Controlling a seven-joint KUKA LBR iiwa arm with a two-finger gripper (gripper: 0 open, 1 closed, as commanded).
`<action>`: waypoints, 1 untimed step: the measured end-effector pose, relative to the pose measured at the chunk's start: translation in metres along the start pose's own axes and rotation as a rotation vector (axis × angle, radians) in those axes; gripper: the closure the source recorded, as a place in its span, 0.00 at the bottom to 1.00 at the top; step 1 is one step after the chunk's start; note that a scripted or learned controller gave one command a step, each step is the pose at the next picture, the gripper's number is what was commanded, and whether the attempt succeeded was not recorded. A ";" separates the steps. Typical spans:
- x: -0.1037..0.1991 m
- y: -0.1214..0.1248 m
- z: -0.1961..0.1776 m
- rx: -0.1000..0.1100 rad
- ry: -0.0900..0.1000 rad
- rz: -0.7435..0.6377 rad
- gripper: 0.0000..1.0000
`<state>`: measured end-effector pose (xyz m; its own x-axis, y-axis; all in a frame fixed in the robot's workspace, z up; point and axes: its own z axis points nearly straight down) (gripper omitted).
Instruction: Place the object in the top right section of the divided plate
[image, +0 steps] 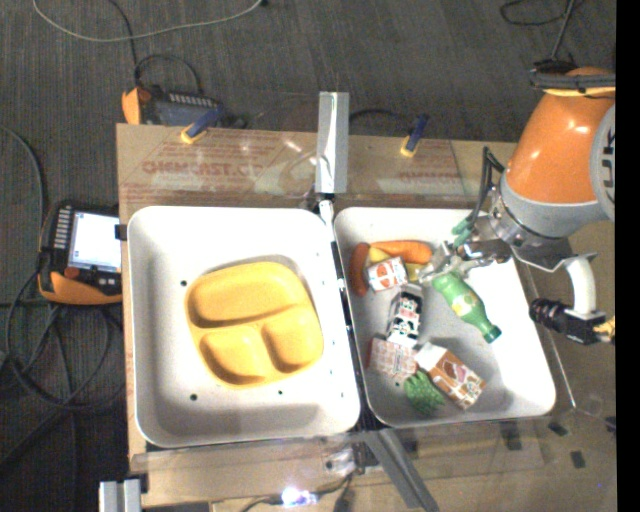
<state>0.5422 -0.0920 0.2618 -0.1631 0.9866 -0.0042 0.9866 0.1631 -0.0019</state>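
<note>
Right bin (535, 395) crowded with green bottle (466, 306), carrot (402, 249), cartons; hand (452, 256) above, grip state unclear.

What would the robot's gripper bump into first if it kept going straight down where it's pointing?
Probably the green bottle. The gripper hangs over the top of the right bin, pointing down, and the bottle's top end lies right beneath it. The carrot sits close beside it, so from this slanted view it's hard to be sure.

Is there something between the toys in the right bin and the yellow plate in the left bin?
Only the two bins' touching rims lie between the toys and the yellow plate. The gripper is over the right bin, beside the green bottle.
</note>
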 end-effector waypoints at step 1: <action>0.056 -0.017 -0.023 0.000 0.003 -0.135 1.00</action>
<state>0.5166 -0.0389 0.2844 -0.2943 0.9557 -0.0012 0.9557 0.2943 -0.0020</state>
